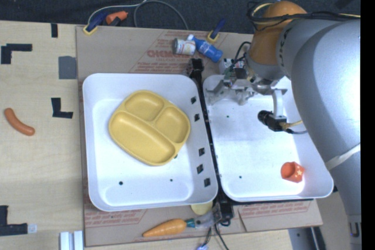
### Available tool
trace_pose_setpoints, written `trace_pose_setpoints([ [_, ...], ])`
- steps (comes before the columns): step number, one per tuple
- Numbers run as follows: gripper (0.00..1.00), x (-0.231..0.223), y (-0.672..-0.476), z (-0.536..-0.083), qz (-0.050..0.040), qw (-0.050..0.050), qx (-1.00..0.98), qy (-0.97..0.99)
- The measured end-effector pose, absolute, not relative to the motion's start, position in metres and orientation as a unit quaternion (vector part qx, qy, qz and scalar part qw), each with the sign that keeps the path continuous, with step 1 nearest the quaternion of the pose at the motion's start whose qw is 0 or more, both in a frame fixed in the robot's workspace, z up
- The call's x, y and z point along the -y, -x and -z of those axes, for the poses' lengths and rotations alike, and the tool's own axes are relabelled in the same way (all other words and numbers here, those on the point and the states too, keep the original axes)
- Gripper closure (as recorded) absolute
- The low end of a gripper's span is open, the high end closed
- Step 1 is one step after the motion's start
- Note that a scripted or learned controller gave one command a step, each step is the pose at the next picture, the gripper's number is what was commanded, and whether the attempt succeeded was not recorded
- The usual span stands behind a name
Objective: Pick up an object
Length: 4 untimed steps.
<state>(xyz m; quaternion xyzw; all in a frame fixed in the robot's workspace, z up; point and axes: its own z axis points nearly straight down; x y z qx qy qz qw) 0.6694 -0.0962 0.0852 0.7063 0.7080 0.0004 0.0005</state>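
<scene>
While the grey arm leans in over the right bin (319, 187), its gripper (233, 89) hangs low at that bin's far left corner, close to the divider between the two bins; from this slanted angle it cannot be told whether the pincer is spread or pressed together, and nothing is seen held in it. A black cable fitting (270, 120) juts from the wrist just beside it. The nearest candidate for picking, a small orange-red object (292, 171), lies on the bin floor near the front right corner, well apart from the gripper. In the left bin (94, 143) rests a yellow divided plate (150, 127), tilted across the middle. Outside the bins, a carrot (165, 228) lies on the front of the bench, a sausage-shaped toy (19, 122) at far left, and a blue-and-white bottle (198, 47) behind. The risk from here appears plain: a descent at this corner would likely close on bare plastic or strike the bin wall, the target lying elsewhere.
</scene>
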Motion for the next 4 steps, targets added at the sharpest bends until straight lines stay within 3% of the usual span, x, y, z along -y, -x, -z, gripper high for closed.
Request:
trace_pose_setpoints([
  [2, 0.00, 0.094, -0.649, -0.086, 0.0001, 0.002, -0.707, -0.707],
  [3, 0.00, 0.103, -0.670, -0.085, -0.0007, 0.001, -0.708, -0.706],
  [4, 1.00, 0.102, -0.669, -0.096, -0.0007, 0.002, -0.708, -0.706],
])
